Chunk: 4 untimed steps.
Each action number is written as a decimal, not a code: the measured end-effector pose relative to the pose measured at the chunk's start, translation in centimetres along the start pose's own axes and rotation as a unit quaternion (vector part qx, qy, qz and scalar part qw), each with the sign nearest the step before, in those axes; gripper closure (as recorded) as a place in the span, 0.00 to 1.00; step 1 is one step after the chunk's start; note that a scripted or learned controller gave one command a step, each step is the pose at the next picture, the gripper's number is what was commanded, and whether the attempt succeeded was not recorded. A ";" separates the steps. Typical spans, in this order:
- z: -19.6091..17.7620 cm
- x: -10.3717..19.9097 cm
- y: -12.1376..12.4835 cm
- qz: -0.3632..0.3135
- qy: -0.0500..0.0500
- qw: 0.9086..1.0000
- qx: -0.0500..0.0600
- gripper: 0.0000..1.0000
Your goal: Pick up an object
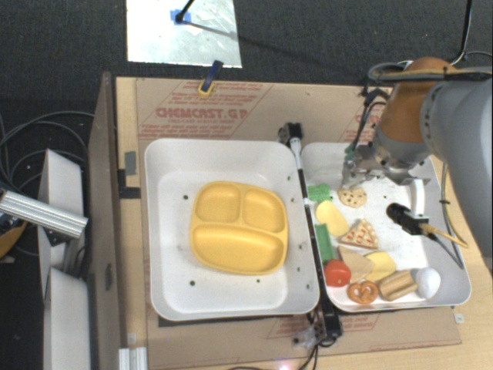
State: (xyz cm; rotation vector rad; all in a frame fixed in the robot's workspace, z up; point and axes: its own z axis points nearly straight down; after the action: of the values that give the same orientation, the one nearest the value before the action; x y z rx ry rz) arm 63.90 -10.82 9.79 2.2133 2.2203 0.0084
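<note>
The right bin (454, 284) holds several toy foods. A round chocolate-chip cookie (353, 198) lies near its back left. In front of the cookie lie a pale yellow piece (332, 219), a pizza slice (360, 234) and a green piece (319, 193). Along the front edge sit a red tomato (337, 273), a pretzel (362, 291), a bread roll (396, 284) and a white egg (427, 281). My gripper (352, 174) hangs low at the bin's back left, just behind the cookie and apart from it. Nothing shows in its grasp.
The left bin (166, 284) holds a yellow divided plate (239, 227). A green stick (324, 244) lies along the divider between the bins. A yellow cheese wedge (380, 264) rests beside a tan slice (355, 263). The arm (435, 114) reaches in over the right bin's back right corner.
</note>
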 end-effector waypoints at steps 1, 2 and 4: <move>-3.8 -2.6 -6.1 0.003 0.000 1.000 0.005 1.00; -0.3 -1.3 -9.3 0.000 -0.002 1.000 -0.004 1.00; -8.6 1.9 0.1 0.002 0.000 1.000 0.005 1.00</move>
State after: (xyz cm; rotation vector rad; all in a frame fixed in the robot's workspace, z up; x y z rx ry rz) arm 63.92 -8.88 18.36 2.2232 2.2198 -0.0026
